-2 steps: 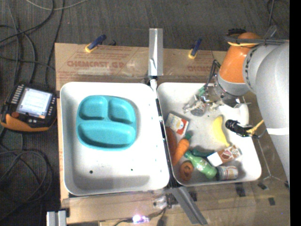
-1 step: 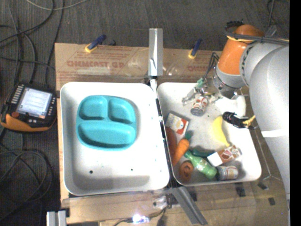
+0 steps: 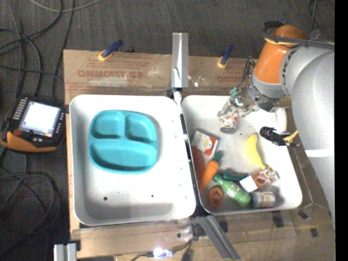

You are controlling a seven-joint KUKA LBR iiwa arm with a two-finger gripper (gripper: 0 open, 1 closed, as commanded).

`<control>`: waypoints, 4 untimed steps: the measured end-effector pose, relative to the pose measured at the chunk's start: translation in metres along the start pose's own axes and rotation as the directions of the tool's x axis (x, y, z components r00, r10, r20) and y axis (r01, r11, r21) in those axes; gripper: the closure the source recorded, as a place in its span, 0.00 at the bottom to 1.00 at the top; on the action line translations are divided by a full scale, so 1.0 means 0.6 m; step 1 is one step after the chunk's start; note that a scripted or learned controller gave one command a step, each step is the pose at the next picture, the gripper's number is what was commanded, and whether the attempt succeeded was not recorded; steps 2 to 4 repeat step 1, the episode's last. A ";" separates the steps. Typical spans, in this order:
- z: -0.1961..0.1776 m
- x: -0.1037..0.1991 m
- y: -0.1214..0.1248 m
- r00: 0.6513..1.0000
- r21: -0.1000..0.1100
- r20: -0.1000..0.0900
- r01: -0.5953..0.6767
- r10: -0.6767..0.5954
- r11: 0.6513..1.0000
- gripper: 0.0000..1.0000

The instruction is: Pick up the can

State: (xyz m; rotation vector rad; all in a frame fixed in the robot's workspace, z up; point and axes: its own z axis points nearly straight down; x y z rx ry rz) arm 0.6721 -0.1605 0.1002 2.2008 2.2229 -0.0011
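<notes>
The gripper (image 3: 237, 99) hangs over the far part of the right bin (image 3: 296, 194), its fingers pointing down and left toward a crumpled can (image 3: 229, 119) with red and white print. The can sits just below and slightly left of the fingertips, apparently touching or nearly touching them; whether the fingers are spread or closed on it cannot be told from this angle.

A second, small can (image 3: 263, 200) lies on its side at the near right corner of the same bin, well apart from the gripper. Around it lie a green bottle (image 3: 232, 189), a carrot (image 3: 207, 168), a banana (image 3: 254, 150) and a small red and white carton (image 3: 204, 142).

The left bin (image 3: 81, 200) holds a teal divided tray (image 3: 124, 141). A tablet (image 3: 37, 121) rests on the floor left of the surface.
</notes>
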 end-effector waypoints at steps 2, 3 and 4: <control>-0.176 0.066 -0.004 0.998 0.011 -0.008 -0.061 0.061 0.998 1.00; -0.176 0.066 -0.004 0.998 0.011 -0.008 -0.061 0.061 0.998 1.00; -0.176 0.066 -0.004 0.998 0.011 -0.008 -0.061 0.061 0.998 1.00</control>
